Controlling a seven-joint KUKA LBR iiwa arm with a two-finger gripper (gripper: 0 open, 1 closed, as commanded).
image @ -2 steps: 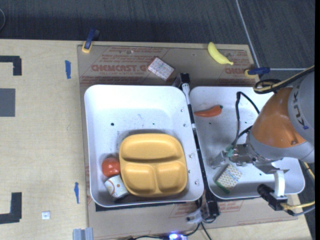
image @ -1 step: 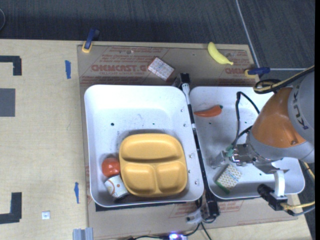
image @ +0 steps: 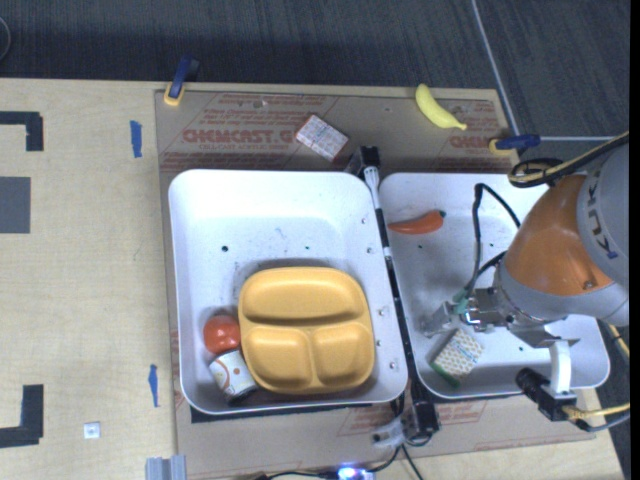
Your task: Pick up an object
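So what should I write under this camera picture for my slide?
Arm's end effector low in the right bin over a sponge; yellow tray in the left bin.

Grey arm [image: 570,248] reaching from right, pincer [image: 450,320] lowered

A small flat sponge [image: 458,354], pale with a green edge, lies tilted in the right bin [image: 590,368], near its 7 o'clock corner. An orange carrot [image: 417,223] lies at 11 o'clock.
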